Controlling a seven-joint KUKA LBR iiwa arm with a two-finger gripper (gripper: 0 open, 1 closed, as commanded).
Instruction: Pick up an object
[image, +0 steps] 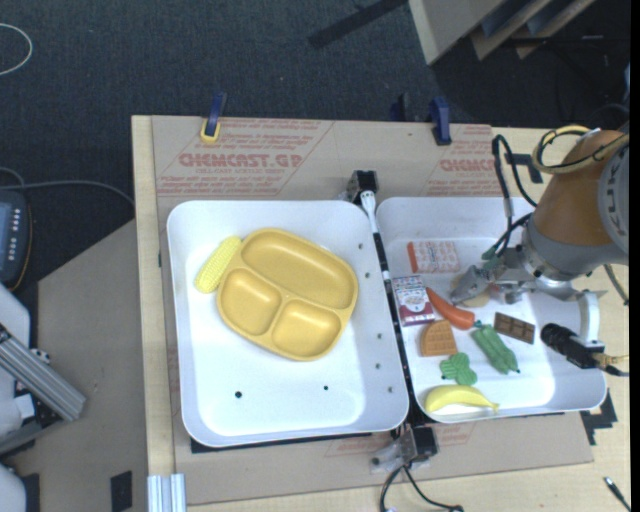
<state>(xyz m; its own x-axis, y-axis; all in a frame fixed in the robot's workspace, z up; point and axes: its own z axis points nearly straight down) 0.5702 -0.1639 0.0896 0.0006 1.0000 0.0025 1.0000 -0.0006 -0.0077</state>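
While the grey metal claw (478, 283) hovers low in the right white bin (520, 398), just above the orange plastic carrot (452, 309), nothing looks lifted; whether it is clenched I cannot tell.
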